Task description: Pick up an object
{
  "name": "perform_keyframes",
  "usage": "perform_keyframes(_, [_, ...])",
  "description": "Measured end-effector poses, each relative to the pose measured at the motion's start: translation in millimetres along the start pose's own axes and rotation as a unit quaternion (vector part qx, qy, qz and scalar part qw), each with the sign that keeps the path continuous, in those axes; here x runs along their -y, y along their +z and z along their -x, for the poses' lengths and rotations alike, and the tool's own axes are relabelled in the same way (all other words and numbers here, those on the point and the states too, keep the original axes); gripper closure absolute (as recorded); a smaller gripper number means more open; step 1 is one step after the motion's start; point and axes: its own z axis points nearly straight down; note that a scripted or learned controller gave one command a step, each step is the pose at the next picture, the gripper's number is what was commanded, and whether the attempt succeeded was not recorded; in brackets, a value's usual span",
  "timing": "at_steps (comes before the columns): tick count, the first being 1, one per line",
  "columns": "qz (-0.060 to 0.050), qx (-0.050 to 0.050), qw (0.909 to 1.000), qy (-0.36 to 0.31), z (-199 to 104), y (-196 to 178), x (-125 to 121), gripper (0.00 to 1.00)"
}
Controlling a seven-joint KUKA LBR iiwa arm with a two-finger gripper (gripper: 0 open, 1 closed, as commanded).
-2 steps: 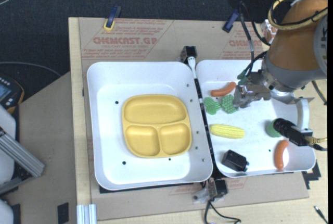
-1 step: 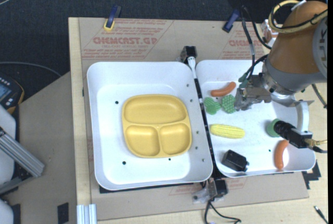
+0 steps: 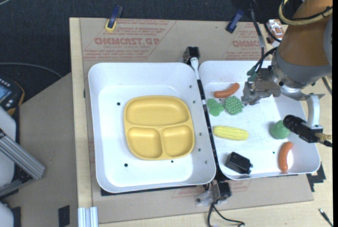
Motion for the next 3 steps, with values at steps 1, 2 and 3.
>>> perform_keyframes(1, [-0.004,-0.001,1.0,0.001,-3.3,15.0,16.0,1.0])
perform_keyframes(2, [-0.001,0.0,1.0,0.001,5.3,7.6,13.6,1.0])
perform_keyframes(3, [-0.003,-0.001,1.0,0.0,1.2,9.8,16.6,1.0])
